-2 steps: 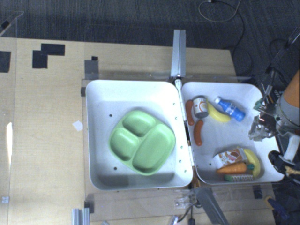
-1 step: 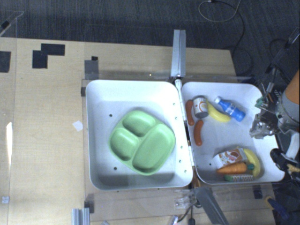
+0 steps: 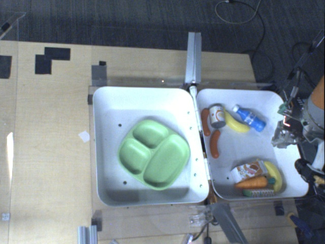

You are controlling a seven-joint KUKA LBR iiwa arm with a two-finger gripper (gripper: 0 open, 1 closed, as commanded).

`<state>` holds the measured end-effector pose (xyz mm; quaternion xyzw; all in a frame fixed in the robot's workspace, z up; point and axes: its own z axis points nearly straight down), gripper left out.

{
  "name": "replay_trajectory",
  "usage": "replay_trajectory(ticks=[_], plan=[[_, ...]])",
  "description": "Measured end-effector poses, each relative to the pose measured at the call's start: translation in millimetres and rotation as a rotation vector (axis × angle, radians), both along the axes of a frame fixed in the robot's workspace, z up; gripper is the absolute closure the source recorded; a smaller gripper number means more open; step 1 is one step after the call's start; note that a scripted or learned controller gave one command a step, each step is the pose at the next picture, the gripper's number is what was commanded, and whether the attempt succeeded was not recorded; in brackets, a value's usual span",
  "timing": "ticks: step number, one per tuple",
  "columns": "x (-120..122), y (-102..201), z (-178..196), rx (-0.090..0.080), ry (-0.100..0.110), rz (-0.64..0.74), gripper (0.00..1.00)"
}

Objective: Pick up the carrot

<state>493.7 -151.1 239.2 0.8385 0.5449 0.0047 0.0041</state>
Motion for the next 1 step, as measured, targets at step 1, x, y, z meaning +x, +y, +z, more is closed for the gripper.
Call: replay_trajectory(ticks=[1], plan=[[-6.2, -36.5, -34.2, 0.001, 0.011, -0.037, 1.00]])
